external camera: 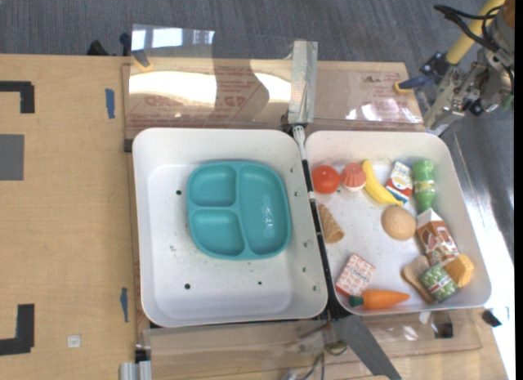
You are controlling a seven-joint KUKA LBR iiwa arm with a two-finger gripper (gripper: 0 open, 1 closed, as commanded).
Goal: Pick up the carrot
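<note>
Wooden worktop (65, 207) carries two white bins, and the carrot (381, 297) lies at the right bin's (470, 231) near edge — long axis along that edge, green top leftward — well apart from the pincer (466, 100) beyond the far right corner, its state unreadable.

The robot arm (495, 2) shows a pale yellow-orange link at the top right corner. Dark cables loop over it in thin black curves. Below sits a cluster of grey metal parts, brackets and small fittings with a touch of blue on the left, making up the claw (458, 96), its details too small and tangled to tell apart
</note>
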